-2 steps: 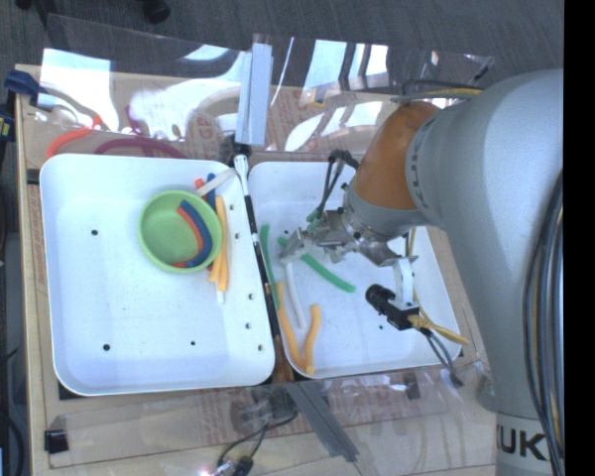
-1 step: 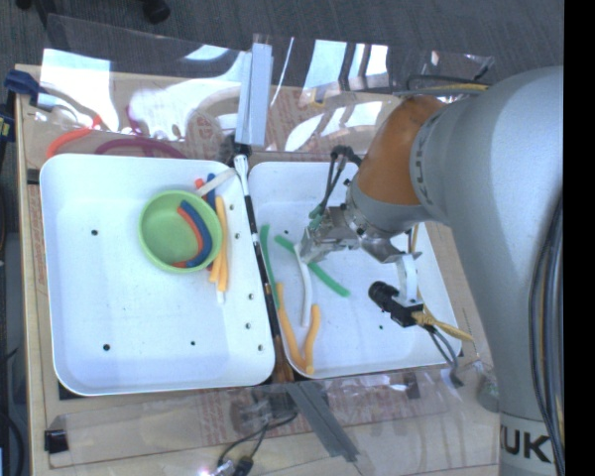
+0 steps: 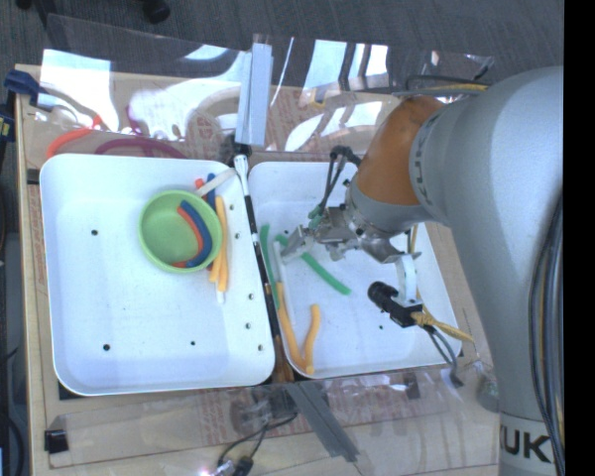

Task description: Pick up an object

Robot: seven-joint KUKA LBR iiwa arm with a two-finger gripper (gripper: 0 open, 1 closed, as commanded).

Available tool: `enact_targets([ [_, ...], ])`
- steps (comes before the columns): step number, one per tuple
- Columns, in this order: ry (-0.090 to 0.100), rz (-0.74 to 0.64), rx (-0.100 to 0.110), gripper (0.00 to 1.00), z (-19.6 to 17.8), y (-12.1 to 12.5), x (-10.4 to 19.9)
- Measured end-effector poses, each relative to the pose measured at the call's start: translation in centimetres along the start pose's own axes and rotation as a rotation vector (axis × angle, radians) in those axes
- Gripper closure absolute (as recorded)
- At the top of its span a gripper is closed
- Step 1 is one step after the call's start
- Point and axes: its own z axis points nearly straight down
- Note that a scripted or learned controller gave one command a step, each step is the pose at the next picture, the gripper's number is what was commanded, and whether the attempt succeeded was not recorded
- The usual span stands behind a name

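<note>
My gripper point(image 3: 299, 243) hangs low over the upper middle of the right bin point(image 3: 431, 266), pointing left. A green stick point(image 3: 328, 274) lies just below and to the right of it. Another green stick point(image 3: 266, 242) lies along the bin's left wall, a short way left of the gripper. Two orange sticks point(image 3: 311, 334) point(image 3: 288, 327) rest near the bin's lower left corner. The arm's grey body and orange band point(image 3: 392, 162) cover the bin's right part.
The left bin point(image 3: 109, 305) holds a green bowl point(image 3: 171, 232) with red and blue curved pieces in it, and an orange stick point(image 3: 220, 256) beside it near the dividing wall. Clear plastic sheets stand behind both bins.
</note>
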Motion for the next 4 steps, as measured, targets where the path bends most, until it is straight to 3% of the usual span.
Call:
enact_targets([
  [1,-0.005,-0.007,-0.004,0.00,1.1,-4.6,-2.6],
  [2,-0.007,0.025,-0.007,0.00,0.9,1.0,-0.1],
  [3,-0.005,-0.018,-0.005,0.00,1.1,-5.0,-1.9],
  [4,-0.006,0.037,-0.005,0.00,1.0,0.7,-1.2],
])
